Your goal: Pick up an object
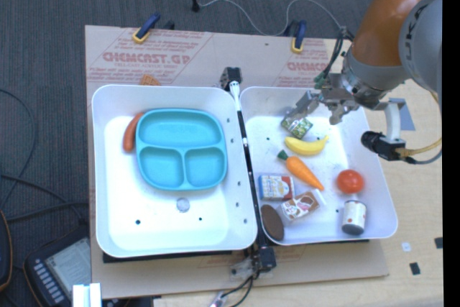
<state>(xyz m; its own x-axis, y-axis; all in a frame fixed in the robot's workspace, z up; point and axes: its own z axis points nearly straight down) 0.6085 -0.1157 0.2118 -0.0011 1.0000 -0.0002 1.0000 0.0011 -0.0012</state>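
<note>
At the near edge of the right bin (388, 223), a small can (353, 216) is lying in the near right corner, a brown oval piece (272, 222) is sitting by the near left corner, and a printed packet (300, 207) is resting between them. All of them are lying loose and unsorted, which I judge is deliberate: a scatter of candidates for the arm to choose among.

Moving farther in, a red carton (276, 187) is sitting against the bin's left wall, a carrot (304, 172) is slanting across the middle, and a tomato (350, 181) is sitting near the right wall. Beyond them a banana (305, 146) is lying flat, with a green packet (297, 128) just behind it.

The gripper (321, 106) is hovering over the far part of this bin, just beyond the green packet; its fingers are spread and nothing is sitting between them, so nothing is yet picked. The green packet or banana looks the likeliest target.

In the left bin (115, 226), a blue divided tray (182, 149) is occupying the middle, its compartments bare, and a sausage (131, 131) is lying along the tray's left side, touching or nearly so.
</note>
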